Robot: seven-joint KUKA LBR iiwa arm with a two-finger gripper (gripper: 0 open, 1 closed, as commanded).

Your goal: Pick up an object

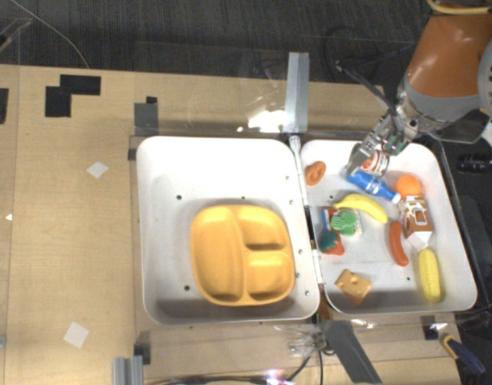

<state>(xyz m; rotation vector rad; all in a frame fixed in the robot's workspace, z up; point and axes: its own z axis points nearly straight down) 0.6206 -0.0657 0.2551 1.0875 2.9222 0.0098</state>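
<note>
The right bin [446, 175] holds several toy foods. A blue bottle [372, 185] lies near its back middle, with a yellow banana [363, 207] just in front of it. My gripper [371, 161] hangs over the bottle's back end, low and close to it, and the arm comes in from the upper right. Nothing can be seen held in the gripper. An orange ball [409, 188] sits right of the bottle. A small orange piece [315, 172] lies at the bin's back left.
Also in the right bin are a green item [344, 221], a red piece [333, 246], a brown-and-white carton [416, 215], a red sausage [398, 244], a corn cob [429, 273] and a tan block [353, 285]. The left bin [162, 183] holds a yellow divided plate [242, 253].
</note>
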